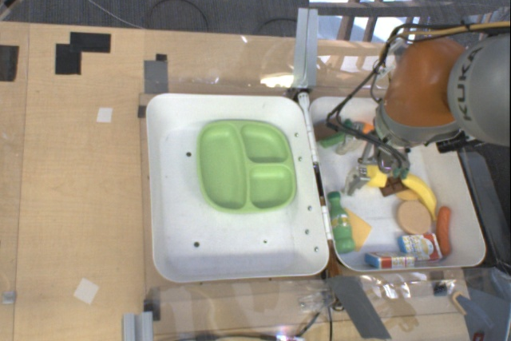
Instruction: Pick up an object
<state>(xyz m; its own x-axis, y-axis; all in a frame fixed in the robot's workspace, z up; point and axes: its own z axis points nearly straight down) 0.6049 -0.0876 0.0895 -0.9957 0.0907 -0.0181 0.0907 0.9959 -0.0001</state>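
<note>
My gripper hangs low over the middle of the right bin, under the orange wrist band. Its fingers stand apart, open, with nothing visibly between them. Just right of it lie a banana and a small brown piece. Below are a round tan disc, a red sausage, a boxed tube, a yellow wedge and a green bottle. A green item lies at the bin's upper left, partly behind cables.
The left bin holds a green divided plate. A raised rim separates the two bins. The arm's body and cables cover the right bin's upper right part. Metal brackets stand behind the bins.
</note>
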